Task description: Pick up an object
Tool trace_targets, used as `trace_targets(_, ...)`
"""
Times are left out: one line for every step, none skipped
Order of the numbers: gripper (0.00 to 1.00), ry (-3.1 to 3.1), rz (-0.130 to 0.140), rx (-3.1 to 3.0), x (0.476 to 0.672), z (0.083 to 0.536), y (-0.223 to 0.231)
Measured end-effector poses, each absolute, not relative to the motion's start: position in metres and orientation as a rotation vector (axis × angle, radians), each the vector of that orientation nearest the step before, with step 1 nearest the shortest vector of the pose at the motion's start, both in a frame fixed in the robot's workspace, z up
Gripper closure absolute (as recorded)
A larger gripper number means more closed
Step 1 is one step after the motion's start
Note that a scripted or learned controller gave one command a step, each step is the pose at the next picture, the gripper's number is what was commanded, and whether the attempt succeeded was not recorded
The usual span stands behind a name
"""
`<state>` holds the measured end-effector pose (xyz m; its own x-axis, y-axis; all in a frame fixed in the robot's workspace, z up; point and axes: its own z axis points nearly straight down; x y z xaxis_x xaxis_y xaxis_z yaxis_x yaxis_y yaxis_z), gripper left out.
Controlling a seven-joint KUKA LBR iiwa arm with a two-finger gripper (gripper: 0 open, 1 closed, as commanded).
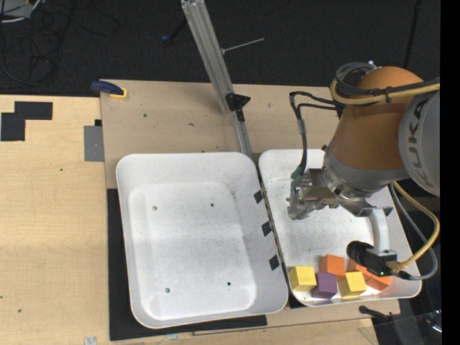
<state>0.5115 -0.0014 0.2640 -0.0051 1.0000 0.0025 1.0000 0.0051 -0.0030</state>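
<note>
Since the gripper, its state unclear, hangs apart from the blocks, it should descend squarely over one.

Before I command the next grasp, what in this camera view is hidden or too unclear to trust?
- Gripper: finger state too small and dark to read.
- Right bin: its far right part is covered by the arm.
- Orange block: partly behind the black fitting.
- Purple block: its edges are tucked between the yellow blocks.
</note>
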Motion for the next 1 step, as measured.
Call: trace_targets(1.0,-2.223,0.004,-2.212,0.5085,0.2567,0.0602)
